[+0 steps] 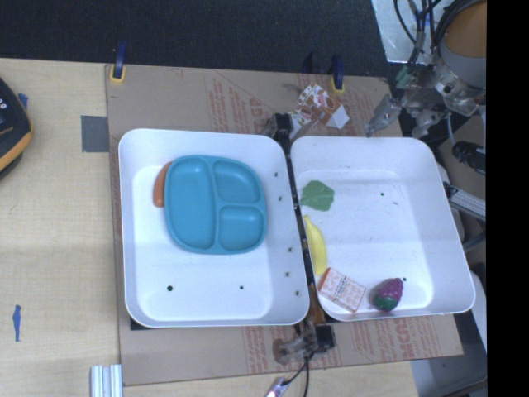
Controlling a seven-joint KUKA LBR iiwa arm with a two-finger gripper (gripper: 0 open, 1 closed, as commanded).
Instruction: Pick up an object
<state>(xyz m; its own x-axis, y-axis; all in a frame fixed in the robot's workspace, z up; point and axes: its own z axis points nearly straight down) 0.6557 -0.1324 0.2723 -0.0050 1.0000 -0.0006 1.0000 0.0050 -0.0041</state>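
Gripper point(397, 116) sits at upper right, past the far rim of the right bin point(413, 160) and over the cardboard, with the arm point(463, 23) and its orange band behind it. Two fingers visible, spread apart with a gap between them; nothing between them. All objects lie well away from the gripper, down and to its left. Nearest is a green leaf point(316, 195), flat on the right bin's floor near the divide between bins. Further down from it, a yellow banana point(315, 242) lies along the right bin's left wall. Beyond that, at the near edge, a small printed box point(341, 289) lies tilted, and just right of it a purple-green berry point(388, 294), close but not clearly touching. Left bin point(140, 222), well off to the gripper's left, carries a blue divided plate point(216, 203); an orange item point(158, 187) pokes out from under the plate's left edge, identity unclear. Crumpled wrapper point(318, 104) on the cardboard lies just left of the gripper, outside both bins.
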